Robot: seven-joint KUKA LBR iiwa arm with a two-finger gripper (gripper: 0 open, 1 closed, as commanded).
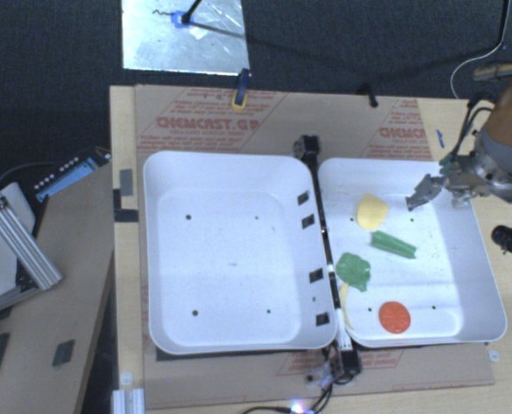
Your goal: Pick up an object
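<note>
A grey arm's end effector (421, 193) hangs over the right bin (476, 257), just right of a yellow object (371, 211); whether it is wide or narrow cannot be told. Below the yellow object lie a green stick-shaped piece (394, 245), a green leafy piece (354, 269), then an orange-red disc (395, 316).

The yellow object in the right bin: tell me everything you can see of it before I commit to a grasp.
The yellow object is a pale, rounded lump, smooth and matte, with no visible markings; its exact shape is too small to tell. It lies on the floor of the right bin, in the upper left part, near the divider between the bins. Nothing touches it: the green stick lies just below it, apart, and the end effector hovers to its right, apart.
</note>
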